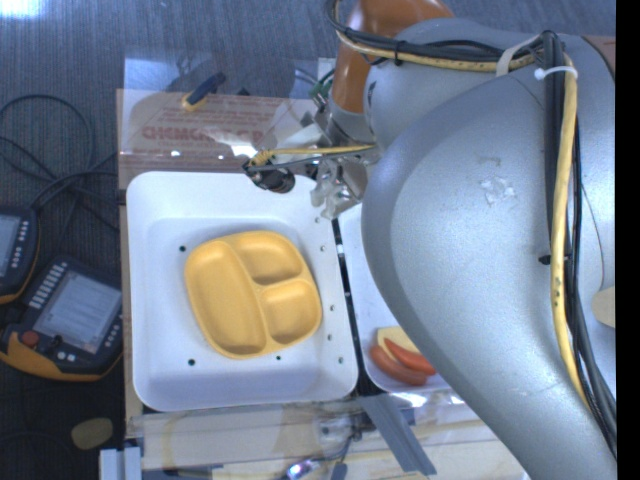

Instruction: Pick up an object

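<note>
Item one, writing: a brown cardboard sheet (200,128) is lying behind the left bin, carrying red block lettering that is partly glared out and reads roughly "CHEMO…", the rest not legible; a small blue and yellow object (203,89) is resting on its far edge. Item two: the left bin (150,368), shallow and white, is holding a yellow three-compartment plate (252,293), lying flat and turned at a slant, near the bin's middle. Item three: the right bin (365,298) is sitting just beside the left one and is largely being covered by the arm (480,238), whose grey bulk is blocking most of that side; a red and pale apple-slice-like object (402,356) is showing at the bin's near left part, half under the arm. Item four: the orange band (385,18) is showing at the far end, with yellow and black cables running along the arm. Item five: the gripper (330,183) is hanging over the far edge where the two bins meet, beside a small black part (272,179); whether the fingers are wide or narrow, I cannot tell. Item six, surroundings: two handheld control pendants (60,318) with screens are lying on the dark floor (60,68) to the left, with black cords looping nearby. The counter (230,438) is showing pale along the near edge.
</note>
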{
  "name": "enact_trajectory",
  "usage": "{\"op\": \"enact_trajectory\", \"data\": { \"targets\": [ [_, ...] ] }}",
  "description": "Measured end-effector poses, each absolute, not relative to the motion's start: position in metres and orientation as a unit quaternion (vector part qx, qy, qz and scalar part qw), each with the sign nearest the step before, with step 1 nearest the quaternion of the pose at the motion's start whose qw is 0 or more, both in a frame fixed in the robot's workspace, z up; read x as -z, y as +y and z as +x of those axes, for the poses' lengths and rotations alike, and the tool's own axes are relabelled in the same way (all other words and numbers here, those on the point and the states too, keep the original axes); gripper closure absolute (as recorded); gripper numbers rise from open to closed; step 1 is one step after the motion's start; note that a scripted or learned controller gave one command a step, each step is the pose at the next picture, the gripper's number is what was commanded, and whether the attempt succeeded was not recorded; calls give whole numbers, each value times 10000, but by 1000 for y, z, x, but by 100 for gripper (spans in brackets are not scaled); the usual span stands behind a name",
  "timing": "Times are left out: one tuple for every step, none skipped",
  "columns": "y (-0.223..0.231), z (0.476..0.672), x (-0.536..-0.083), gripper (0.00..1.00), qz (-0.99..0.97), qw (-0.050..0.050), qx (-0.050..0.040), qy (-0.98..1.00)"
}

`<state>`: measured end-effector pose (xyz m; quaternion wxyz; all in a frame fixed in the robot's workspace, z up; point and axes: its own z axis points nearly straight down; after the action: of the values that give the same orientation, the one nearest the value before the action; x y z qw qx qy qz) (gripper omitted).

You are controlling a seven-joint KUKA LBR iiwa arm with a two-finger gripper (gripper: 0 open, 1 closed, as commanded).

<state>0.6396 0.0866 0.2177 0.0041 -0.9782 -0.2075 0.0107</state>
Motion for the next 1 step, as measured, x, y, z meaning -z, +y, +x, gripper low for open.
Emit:
{"op": "enact_trajectory", "data": {
  "targets": [
    [86,639,-225,100,-9780,56,-133,-2079]
  ]
}}
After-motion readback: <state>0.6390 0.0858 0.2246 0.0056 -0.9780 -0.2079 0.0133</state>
